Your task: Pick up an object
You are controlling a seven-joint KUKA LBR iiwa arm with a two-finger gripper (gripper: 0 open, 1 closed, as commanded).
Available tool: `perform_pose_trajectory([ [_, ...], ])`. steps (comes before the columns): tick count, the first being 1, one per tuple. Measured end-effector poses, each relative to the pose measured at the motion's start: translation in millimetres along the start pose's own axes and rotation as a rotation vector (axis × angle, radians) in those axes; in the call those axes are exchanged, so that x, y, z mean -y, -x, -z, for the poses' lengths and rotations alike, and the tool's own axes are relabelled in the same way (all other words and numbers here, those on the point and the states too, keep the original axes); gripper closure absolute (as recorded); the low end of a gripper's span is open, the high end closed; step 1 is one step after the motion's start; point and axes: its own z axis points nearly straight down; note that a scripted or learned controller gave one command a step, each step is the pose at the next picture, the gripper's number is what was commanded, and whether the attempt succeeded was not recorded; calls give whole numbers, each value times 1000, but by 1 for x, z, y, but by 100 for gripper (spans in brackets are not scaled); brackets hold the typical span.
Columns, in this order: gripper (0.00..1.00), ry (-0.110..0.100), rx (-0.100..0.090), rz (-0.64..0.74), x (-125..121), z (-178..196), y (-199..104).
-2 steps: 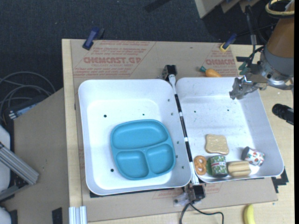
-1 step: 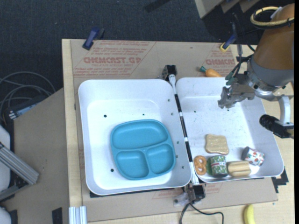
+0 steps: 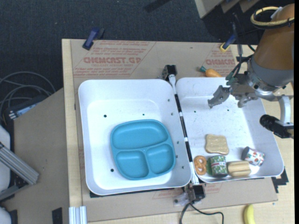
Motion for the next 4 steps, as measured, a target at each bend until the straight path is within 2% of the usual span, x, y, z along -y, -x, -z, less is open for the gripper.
perform_pose_trajectory([
  [1,0,-2,0,-2,45,-121,30],
  [2,0,6,2,-2,81,-156,19],
  [3,0,7,3,-2,68,-157,17],
  [4,0,8,1,1,-36,-157,5],
])
